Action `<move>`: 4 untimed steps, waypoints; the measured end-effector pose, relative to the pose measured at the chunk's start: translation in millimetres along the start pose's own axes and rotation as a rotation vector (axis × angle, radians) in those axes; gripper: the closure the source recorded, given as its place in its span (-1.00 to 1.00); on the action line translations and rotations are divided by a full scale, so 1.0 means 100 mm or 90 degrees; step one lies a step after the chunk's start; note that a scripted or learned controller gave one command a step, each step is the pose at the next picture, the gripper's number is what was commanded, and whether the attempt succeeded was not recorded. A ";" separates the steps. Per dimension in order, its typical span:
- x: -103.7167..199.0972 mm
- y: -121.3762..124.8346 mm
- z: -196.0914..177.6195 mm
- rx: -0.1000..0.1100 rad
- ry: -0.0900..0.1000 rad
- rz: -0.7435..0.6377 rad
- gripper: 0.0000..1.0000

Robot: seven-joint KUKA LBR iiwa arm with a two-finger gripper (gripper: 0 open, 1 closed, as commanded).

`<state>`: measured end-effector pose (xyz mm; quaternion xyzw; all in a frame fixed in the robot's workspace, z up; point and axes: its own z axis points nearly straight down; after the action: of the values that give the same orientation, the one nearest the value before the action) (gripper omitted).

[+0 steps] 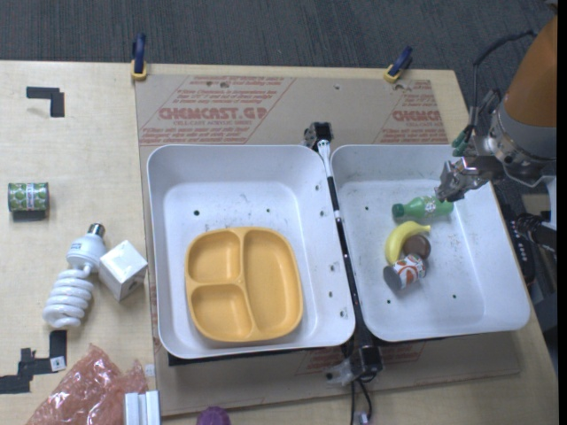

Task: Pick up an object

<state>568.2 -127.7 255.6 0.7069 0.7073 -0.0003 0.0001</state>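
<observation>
Yellow tray (244, 283) left; banana (404, 238), bottle (423, 208) right.

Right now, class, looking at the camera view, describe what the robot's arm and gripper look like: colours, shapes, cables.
The arm enters from the right: a broad rounded orange section above a grey, ring-shaped wrist. Thin dark cables loop beside it. The small metallic grey gripper carries green and reddish bits of wiring or fittings near its base. Finer markings are too blurred to read.

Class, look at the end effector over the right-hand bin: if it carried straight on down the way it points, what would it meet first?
Most likely the green plastic bottle lying directly below the end effector, though depth is hard to judge; the yellow banana lies farther on.
</observation>
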 end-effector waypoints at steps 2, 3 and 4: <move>0.19 -0.87 1.63 0.000 0.001 0.001 -1.00; 0.32 0.07 1.63 -0.001 0.000 0.001 -1.00; 0.36 -0.73 1.63 0.000 0.000 0.001 -1.00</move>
<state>494.9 -92.4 92.2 0.7077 0.7065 -0.0001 -0.0002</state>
